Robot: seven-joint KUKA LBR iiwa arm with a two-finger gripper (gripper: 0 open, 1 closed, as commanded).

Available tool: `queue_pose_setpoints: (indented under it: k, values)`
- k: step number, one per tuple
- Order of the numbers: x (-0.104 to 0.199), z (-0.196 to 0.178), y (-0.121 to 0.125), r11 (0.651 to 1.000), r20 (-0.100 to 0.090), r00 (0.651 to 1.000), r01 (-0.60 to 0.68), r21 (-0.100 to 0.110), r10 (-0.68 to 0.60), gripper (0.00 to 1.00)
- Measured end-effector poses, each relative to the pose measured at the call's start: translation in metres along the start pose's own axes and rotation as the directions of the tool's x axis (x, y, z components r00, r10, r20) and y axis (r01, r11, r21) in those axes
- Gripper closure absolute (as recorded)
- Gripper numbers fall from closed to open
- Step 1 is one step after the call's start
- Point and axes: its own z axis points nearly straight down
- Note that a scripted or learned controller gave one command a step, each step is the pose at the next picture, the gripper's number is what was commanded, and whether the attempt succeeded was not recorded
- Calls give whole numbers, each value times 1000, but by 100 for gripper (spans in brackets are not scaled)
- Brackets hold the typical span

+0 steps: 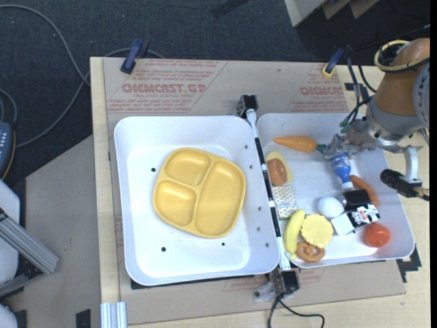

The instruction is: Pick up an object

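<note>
My claw (339, 147) sits low at the far side of the right bin (403, 241), just beside the orange carrot (295, 143) and above a small blue-and-white bottle (342, 169). Finger spacing: cannot tell from this angle.

Candidate: the carrot, lying flat and apart from the crowded toys near the banana (293, 229) and tomato (376, 235). Judged light, rigid plastic, smooth and tapered, so likely to slip. Best grip across the thick middle, not the tip.

Left bin (130, 183) holds a yellow divided plate (199, 192).
</note>
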Motion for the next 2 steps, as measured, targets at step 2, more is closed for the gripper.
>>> queue_pose_setpoints:
  k: [2]
  values:
    - [136, -90, -36, 1000, -1, 1000, 2, 0, -2, 100]
